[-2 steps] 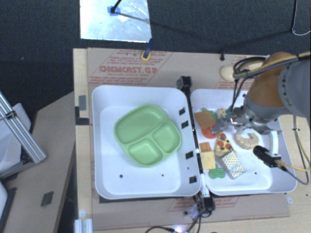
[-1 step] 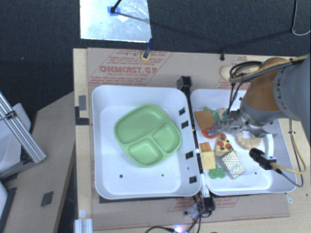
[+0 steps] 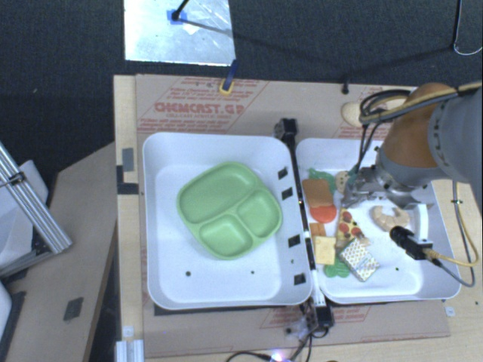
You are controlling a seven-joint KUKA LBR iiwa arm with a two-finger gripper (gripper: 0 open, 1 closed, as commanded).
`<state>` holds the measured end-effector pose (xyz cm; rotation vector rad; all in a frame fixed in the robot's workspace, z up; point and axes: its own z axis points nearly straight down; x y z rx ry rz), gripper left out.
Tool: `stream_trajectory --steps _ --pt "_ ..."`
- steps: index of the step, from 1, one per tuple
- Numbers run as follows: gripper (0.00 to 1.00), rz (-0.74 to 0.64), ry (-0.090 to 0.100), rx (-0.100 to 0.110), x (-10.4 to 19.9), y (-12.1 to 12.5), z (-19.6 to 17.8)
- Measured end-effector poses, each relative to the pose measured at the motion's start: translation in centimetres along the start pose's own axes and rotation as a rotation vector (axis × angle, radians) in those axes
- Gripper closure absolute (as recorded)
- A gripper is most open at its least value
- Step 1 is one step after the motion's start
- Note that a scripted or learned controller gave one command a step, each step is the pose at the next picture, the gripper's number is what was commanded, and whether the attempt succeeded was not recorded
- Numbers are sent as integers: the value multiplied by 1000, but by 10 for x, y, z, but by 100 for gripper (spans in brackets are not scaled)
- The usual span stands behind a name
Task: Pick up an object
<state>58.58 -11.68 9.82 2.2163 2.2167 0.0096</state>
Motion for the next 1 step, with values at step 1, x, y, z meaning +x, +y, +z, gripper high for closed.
stream_trajectory --steps 1 --pt "100 -5 0 4 3 3 -44"
